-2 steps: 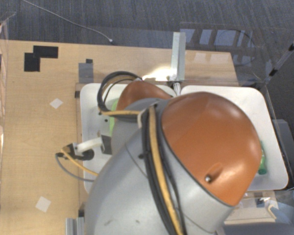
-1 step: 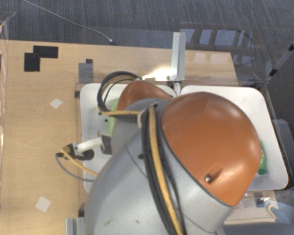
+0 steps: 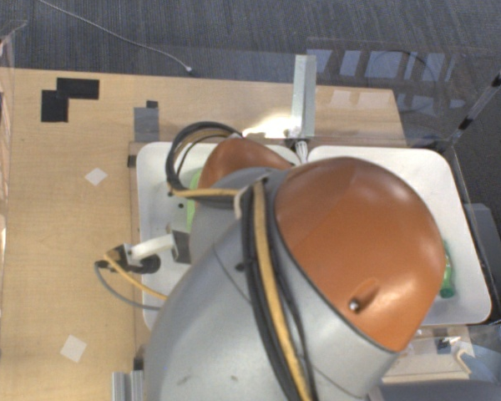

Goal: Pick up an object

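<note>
Arm [image 3: 317, 291]: we log its grey and orange bulk covering both white bins [image 3: 463, 224]. Hand: hidden; whether it stands open or closed we cannot tell. Green object [image 3: 447, 276]: right bin, at the arm's edge.

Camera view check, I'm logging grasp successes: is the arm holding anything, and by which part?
Cannot tell: the arm covers the left bin and hides any grasp beneath it.

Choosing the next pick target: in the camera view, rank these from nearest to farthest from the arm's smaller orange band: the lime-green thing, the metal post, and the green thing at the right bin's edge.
1. lime-green thing: left bin, right beside the orange band.
2. metal post: behind, between the bins.
3. green thing: right bin's right edge.
</note>
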`<state>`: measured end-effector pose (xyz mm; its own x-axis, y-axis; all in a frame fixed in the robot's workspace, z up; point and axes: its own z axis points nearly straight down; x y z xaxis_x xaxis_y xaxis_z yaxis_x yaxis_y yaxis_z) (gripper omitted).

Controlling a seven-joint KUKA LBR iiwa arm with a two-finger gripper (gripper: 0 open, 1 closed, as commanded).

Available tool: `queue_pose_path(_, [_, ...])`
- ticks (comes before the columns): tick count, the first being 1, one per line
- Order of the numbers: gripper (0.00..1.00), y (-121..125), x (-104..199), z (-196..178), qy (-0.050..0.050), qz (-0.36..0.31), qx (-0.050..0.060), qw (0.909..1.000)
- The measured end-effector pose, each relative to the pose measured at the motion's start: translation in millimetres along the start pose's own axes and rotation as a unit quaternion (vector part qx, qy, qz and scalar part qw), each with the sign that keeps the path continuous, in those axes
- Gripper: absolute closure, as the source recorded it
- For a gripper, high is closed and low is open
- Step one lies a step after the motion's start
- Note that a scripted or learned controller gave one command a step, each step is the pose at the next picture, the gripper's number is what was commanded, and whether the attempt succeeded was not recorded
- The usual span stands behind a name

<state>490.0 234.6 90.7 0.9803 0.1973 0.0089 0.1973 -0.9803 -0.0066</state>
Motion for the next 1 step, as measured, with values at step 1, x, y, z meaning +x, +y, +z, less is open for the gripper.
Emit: queue_pose_path(1, [1.0,-0.3,7.0,0.3,0.0,-0.003,0.0,1.0])
